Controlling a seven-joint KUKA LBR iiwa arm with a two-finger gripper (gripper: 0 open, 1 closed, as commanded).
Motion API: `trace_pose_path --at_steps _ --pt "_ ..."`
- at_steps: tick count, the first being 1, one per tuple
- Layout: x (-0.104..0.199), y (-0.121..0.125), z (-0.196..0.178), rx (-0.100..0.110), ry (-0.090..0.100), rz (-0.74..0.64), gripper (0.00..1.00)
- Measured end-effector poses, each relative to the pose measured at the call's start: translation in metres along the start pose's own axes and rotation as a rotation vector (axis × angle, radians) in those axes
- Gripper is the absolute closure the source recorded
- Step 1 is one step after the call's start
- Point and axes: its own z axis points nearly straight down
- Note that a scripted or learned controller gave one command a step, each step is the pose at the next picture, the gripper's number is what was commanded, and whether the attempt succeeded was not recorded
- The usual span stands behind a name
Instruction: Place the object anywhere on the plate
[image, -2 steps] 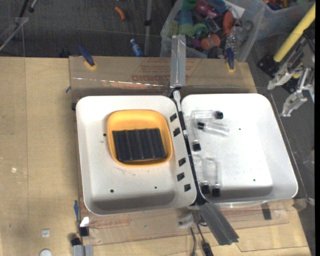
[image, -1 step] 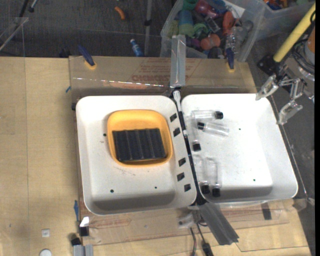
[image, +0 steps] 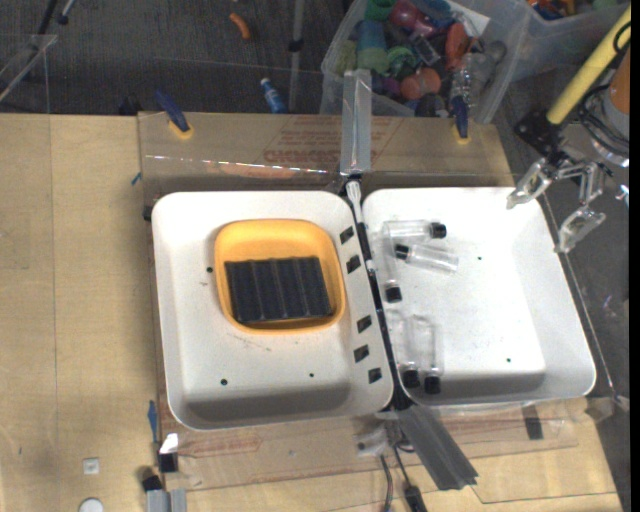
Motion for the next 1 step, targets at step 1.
trace_pose_path --at_steps 1 --pt "0.0009 -0.0007 0.0022 0.0 -0.001 -0.253 0.0"
